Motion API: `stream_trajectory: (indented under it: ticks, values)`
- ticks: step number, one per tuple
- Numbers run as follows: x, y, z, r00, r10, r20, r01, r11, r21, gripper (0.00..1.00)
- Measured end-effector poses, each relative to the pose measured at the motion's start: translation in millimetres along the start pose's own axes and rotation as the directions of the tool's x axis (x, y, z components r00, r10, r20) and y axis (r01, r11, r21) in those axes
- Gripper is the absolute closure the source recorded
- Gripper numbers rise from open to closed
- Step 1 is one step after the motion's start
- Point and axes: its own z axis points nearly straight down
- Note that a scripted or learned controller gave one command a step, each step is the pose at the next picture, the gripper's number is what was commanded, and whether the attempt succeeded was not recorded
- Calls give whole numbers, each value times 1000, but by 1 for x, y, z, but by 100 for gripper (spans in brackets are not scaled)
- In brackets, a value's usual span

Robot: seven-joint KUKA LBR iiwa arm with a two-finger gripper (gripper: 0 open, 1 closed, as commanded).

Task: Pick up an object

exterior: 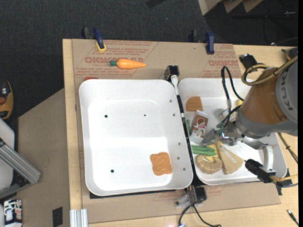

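Grey gripper sits low in the right bin, by the carton and green pod; whether it pinches anything, I cannot tell. Crowding there could make it snag two things, or slip.

A brown cardboard sheet with red printing covers the bench top, and two blue clamps, one at the far left and another farther right, grip its back edge. A toy carrot with a green stub lies on the cardboard just behind the left bin, outside both bins. A small black fitting sits at the far end of the seam between the bins, and a second black fitting with a trailing cable sits at the near end. Dark carpet surrounds the bench. A silver aluminium rail lies at a slant by the left edge.
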Motion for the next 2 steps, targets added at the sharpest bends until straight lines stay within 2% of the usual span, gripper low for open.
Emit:
stream_trajectory:
  ticks: [1, 2]
  values:
    - [-5, 3, -11, 1000, 5, 6, -5, 1000, -10, 100]
    - [75, 54, -107, 1000, -6, 5, 6, 1000, -20, 100]
